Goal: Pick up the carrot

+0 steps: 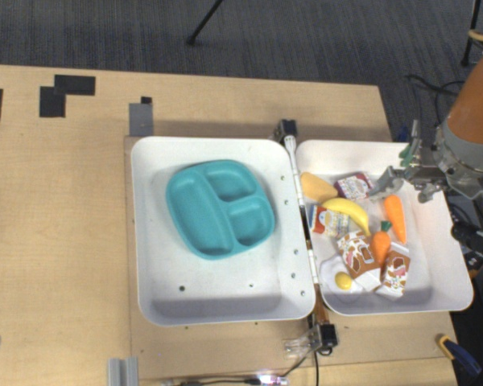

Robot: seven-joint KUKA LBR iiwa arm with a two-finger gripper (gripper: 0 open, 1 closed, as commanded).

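Pale wood makes up the bench (56, 240), with dark grey carpet behind it along the top of the frame, and two shallow white bins sit side by side across the middle.

Down in the right bin (459, 296), the carrot (395, 216) lies toward the right-hand side, a plain orange one running roughly top to bottom. A second, shorter carrot with a green top (381, 244) sits just to its lower left, close enough that the two nearly touch. To the left of them a banana (347, 212) curves across the heap, with a tan rounded piece (315, 186) above it near the bin's left wall. A small purple-and-white packet (353, 186) lies beside that. Lower down sit a couple of brown and white cartons (356, 255), and a small yellow piece (344, 281) rests near the bottom left of the pile.

Just above the carrot, at the upper right of the bin, the gripper (419, 175) hangs over the bin's top edge. Its metal parts are a blur of grey from where I stand, and I cannot tell how far apart its fingers are; nothing shows between them. Behind it the orange band (476, 107) of the arm rises at the right edge.

Over in the left bin (145, 215), a teal divided plate (220, 208) lies flat, well apart from everything else.
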